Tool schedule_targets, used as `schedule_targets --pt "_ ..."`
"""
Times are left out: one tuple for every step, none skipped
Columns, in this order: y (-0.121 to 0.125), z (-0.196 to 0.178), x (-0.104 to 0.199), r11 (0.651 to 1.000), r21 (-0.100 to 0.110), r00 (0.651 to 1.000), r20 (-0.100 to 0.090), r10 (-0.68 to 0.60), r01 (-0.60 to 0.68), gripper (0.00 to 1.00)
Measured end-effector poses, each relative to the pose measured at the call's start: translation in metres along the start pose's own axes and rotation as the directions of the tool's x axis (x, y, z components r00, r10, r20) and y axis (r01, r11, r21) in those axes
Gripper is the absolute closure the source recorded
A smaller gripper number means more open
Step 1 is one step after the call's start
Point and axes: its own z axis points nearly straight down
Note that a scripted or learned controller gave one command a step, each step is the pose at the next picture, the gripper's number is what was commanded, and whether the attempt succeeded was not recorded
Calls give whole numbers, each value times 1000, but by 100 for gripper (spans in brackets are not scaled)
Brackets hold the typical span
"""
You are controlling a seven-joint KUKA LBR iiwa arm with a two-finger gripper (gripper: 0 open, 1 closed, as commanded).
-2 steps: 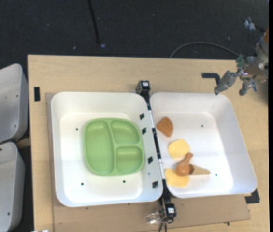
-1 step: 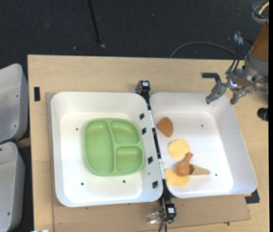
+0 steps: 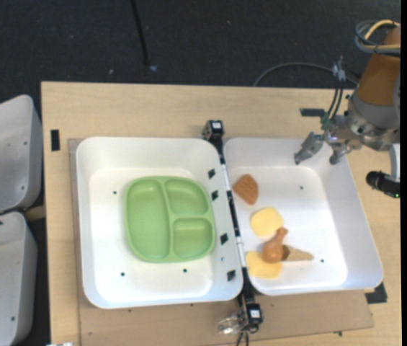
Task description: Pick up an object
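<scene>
1. Overhead, camera view: the hand (image 3: 321, 148) hangs over the right bin's (image 3: 340, 193) far edge, fingers spread apart and holding nothing.
2. Candidate objects lie well apart from it, by the bin's left wall: a brown pastry-like piece (image 3: 246, 189), a yellow disc (image 3: 266, 222), a drumstick-shaped toy (image 3: 275, 248) resting on a second yellow piece (image 3: 262, 267).
3. Judged handling: small, light, probably stiff plastic, possibly slippery; the drumstick's narrow shaft offers the best hold.
4. The left bin holds a green divided tray (image 3: 168, 218).
5. No legible writing or brands.
</scene>
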Motion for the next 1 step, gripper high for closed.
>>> schedule_targets --pt "-5 43 1 1000 -1 1000 1 2 -2 0"
